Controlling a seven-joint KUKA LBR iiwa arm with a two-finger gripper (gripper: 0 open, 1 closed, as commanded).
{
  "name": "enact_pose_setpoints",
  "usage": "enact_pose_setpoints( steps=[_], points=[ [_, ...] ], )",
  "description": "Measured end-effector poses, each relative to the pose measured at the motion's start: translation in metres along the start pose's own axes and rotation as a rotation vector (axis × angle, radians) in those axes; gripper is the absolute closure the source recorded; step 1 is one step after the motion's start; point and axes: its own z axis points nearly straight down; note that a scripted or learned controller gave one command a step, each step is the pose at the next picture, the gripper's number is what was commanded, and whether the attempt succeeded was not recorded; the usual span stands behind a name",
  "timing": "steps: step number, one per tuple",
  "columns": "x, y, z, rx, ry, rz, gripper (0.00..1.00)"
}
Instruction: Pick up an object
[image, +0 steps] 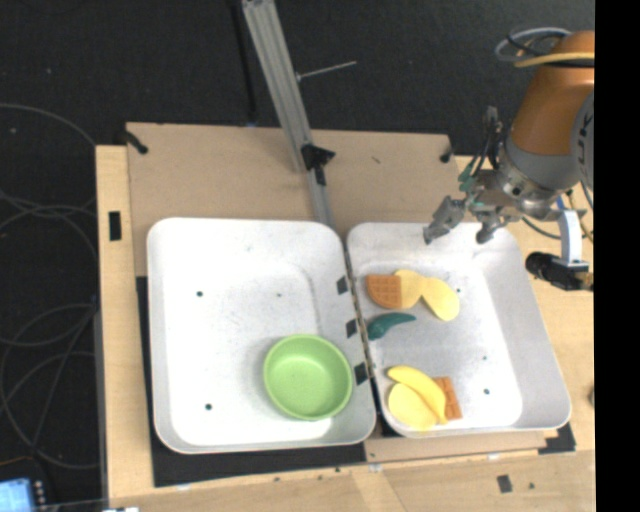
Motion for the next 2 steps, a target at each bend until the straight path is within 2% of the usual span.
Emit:
enact_pose_setpoints(
  steps=[1,2],
  points=[
    [0.0,0.0,0.0,0.0,-0.001,0.0,0.0],
    [-0.013,0.0,0.052,0.004,-0.003,0.005,0.0]
  ],
)
